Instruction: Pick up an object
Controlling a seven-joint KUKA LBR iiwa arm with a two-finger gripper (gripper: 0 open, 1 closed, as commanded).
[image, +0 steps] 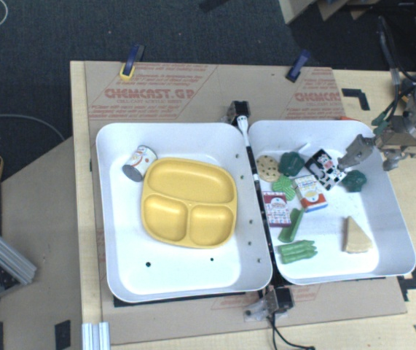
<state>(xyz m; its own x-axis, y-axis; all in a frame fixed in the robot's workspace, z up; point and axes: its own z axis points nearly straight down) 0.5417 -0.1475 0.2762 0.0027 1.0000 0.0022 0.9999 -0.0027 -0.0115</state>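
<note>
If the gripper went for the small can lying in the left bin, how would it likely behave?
The can lies on its side beside the yellow tray, so a nudge would probably roll it. Its round body may slip between two fingers. It looks small and toy-like, so it is likely light.

Left bin (113, 217): holds a yellow divided plate (189, 201), with a small tipped can (139, 162) touching its upper-left edge.
Right bin (393, 217): cookie (267, 168), dark green pieces (291, 163), small cartons (309, 192), a black-and-white block (324, 168), green pods (296, 250), a tan wedge (355, 236).
Tool (355, 154): low over the right bin's upper right, just beside the black-and-white block.
Bench (193, 93): brown board with printed lettering.
</note>
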